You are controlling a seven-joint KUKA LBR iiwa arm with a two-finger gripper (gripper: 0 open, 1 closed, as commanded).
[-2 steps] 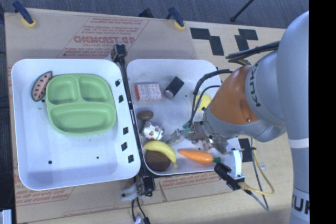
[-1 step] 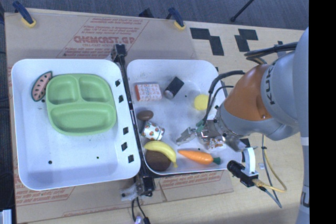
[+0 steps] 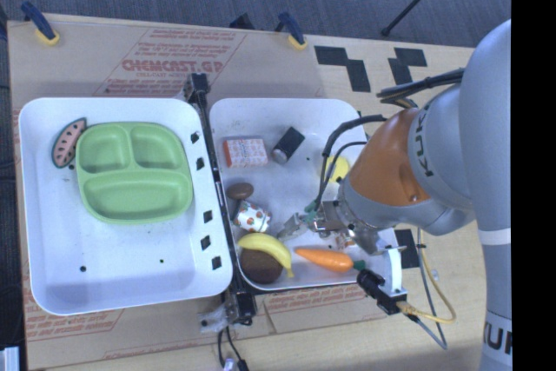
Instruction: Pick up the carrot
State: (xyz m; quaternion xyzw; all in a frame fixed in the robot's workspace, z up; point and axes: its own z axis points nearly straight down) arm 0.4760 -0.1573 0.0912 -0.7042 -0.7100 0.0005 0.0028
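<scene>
Landmark = the green three-compartment plastic plate [image 3: 135, 171], lying flat in the upper part of the left shallow white bin [image 3: 52, 274].

Just left of plate, touching its rim: a small watermelon-slice toy [image 3: 66, 142], pink w/ green rind.

Right of plate, past the black clips on the divider, is the right shallow white bin [image 3: 261, 113]. In it, going rightward from the plate: a small orange-and-white box [image 3: 245, 152], about level w/ plate's upper half; below that a brown rounded item [image 3: 240, 189]; then a white patterned ball-like toy [image 3: 252, 215]; lower still a yellow banana [image 3: 268, 250] lying over a dark brown round object [image 3: 259, 268], both lower-right of plate by the bin's near wall. A dark grey cylinder [image 3: 287, 142] lies tilted, further right of the box.

The orange carrot w/ green tip [image 3: 325, 258] lies flat on the bin floor, lower-right of plate, just right of the banana, long axis approx. left-right.

Two-finger gripper [image 3: 300, 223] sits just above-left of the carrot, near it but not around it; can't tell if the fingers are apart or together. Nothing seen between them. Grey arm w/ orange band [image 3: 391, 174] is far right of plate.
</scene>
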